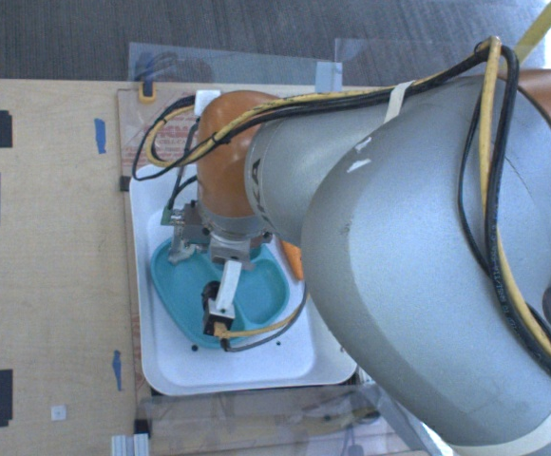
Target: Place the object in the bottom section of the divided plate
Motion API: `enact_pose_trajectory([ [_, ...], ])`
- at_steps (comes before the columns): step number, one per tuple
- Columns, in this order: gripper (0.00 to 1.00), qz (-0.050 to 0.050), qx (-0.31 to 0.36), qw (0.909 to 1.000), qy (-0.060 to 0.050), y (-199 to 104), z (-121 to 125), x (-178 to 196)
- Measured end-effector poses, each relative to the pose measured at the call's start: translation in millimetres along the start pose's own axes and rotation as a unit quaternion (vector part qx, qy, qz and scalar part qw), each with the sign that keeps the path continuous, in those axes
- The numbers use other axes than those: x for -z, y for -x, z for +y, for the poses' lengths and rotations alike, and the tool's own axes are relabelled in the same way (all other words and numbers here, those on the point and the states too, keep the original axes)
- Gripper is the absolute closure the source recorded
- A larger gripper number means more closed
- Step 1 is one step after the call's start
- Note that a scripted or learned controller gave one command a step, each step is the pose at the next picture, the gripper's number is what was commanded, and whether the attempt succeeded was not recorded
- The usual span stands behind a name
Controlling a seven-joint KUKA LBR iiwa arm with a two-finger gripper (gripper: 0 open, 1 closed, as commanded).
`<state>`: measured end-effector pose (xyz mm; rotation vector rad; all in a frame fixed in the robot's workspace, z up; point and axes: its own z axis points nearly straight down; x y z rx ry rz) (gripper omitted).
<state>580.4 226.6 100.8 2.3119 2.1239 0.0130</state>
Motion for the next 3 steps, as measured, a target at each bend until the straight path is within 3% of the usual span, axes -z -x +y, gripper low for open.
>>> enact_pose_trajectory([
  [1,1.0,0.003,-0.001,1.0,0.001,-1.0,0.7,10.1],
  [3,1.0,0.0,-0.005,1.0,-0.004,3.6,0.0,20.9],
])
